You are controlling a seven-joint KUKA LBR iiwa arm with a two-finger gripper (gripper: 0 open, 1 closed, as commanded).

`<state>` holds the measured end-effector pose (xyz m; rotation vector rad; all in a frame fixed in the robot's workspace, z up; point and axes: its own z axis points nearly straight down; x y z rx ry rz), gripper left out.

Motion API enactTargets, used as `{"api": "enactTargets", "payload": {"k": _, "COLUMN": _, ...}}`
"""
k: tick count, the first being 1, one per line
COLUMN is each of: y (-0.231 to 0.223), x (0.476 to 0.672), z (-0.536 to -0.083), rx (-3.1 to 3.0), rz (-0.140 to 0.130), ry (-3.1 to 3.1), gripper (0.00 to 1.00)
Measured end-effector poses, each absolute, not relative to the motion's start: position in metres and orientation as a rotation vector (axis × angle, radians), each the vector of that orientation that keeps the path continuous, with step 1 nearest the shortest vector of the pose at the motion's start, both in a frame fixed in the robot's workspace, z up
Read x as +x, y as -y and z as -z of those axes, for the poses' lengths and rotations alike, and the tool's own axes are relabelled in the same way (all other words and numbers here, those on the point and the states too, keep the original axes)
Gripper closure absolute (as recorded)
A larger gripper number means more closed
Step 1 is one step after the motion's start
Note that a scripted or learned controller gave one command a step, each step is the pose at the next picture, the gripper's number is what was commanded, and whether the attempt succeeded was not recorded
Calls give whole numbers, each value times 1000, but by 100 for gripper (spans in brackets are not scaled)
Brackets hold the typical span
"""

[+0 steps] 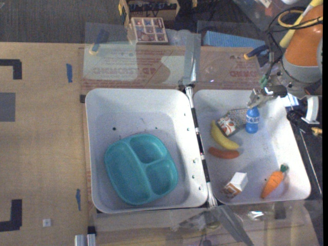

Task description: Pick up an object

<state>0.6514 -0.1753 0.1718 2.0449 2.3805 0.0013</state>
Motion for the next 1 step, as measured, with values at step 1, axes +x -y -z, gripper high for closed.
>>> {"api": "enactTargets", "payload": {"k": 1, "y": 121, "x": 665, "z": -158, "rx": 1474, "rz": -1, "ry": -2773, "gripper": 100}}
